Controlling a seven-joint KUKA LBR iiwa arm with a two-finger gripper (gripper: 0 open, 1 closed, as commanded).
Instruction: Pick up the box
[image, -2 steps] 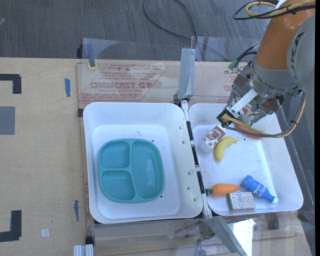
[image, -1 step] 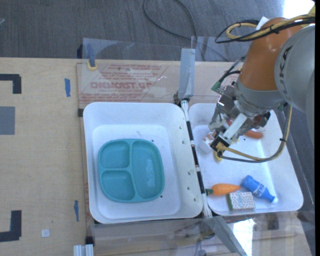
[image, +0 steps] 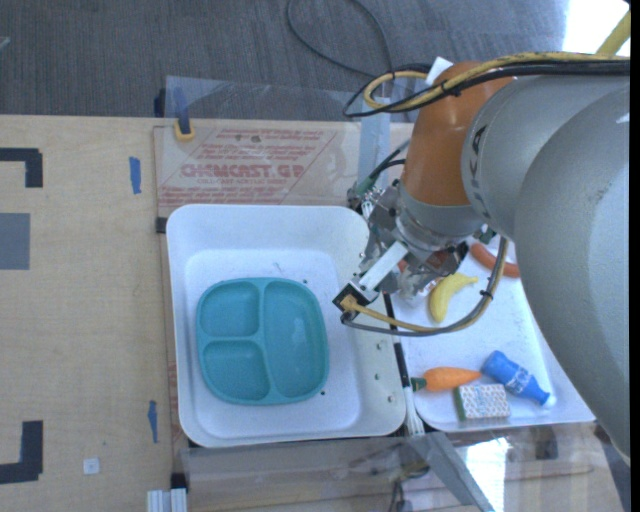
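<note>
The box is small and flat, with a speckled pale top and a green edge. It lies at the near edge of the right bin, between an orange carrot and a blue bottle. My gripper hangs under the orange-banded wrist over the far left part of the right bin, close to the wall between the bins. It is well above and to the left of the box, and nothing shows in its grasp.
A yellow banana lies just right of the gripper. An orange-red sausage-like piece sits partly under the arm. The left bin holds a teal divided plate. The big grey arm covers the right bin's far right side.
</note>
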